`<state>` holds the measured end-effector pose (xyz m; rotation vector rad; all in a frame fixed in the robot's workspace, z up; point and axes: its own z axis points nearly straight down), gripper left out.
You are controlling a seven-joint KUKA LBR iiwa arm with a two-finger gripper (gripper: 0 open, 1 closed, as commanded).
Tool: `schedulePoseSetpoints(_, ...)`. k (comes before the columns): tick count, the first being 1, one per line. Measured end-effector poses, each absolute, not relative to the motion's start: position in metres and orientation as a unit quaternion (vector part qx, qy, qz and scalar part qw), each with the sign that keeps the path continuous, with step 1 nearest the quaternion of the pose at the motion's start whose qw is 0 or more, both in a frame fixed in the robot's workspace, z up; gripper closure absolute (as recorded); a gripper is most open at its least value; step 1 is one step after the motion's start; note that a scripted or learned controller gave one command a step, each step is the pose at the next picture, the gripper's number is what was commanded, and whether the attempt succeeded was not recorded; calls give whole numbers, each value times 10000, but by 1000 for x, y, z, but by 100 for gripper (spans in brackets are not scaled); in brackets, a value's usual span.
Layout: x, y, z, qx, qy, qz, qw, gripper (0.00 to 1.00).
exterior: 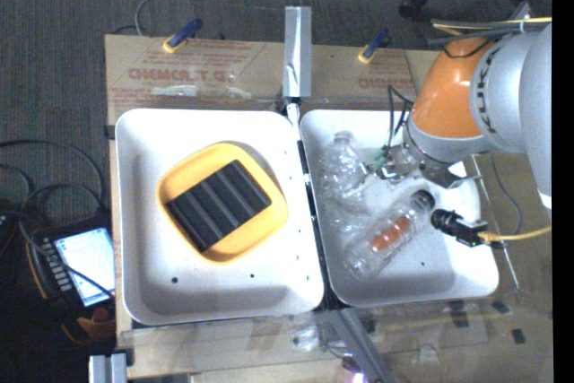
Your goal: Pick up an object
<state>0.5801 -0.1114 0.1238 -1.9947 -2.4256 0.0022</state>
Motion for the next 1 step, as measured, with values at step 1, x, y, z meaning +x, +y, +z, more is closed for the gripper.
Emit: schedulePoseSetpoints(1,526,-146,93,-5879,-8089,-46,-77,0)
